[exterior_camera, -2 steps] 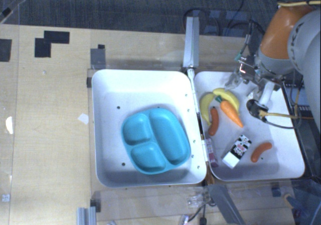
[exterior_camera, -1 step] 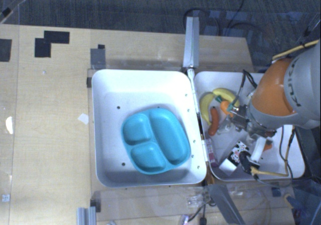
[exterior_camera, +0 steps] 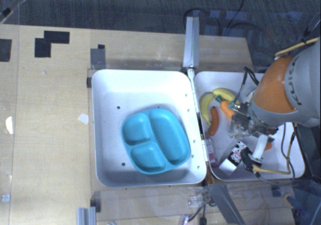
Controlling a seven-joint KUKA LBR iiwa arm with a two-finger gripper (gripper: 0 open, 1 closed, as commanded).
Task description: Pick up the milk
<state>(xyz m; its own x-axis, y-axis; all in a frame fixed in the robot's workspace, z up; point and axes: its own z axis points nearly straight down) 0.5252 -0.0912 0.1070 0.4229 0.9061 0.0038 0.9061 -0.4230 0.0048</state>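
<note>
Subject: the milk [exterior_camera: 233, 157], judged to be the small white carton with dark markings lying in the right bin [exterior_camera: 228, 79], at its near side, close to the wall shared with the left bin [exterior_camera: 115, 93]; identification is tentative, as the item is small and partly overlapped by robot hardware.

Gripper [exterior_camera: 244, 127]: positioned over the right bin, just far of the carton and above it; whether the claw is open or closed cannot be told from this angle; nothing is seen held.

Neighbours: a banana [exterior_camera: 220, 95] at the far side of that bin; a red-orange elongated item [exterior_camera: 214, 121] beside it, along the shared wall; both near the carton but apart from it. The blue divided plate [exterior_camera: 156, 140] in the left bin is not involved.

Recommendation: shift the claw nearward and slightly left until centred over the carton; align the jaws across its narrow faces; descend straight; keep clear of the bin wall and the red-orange item; close firmly; confirm hold before lifting.
</note>
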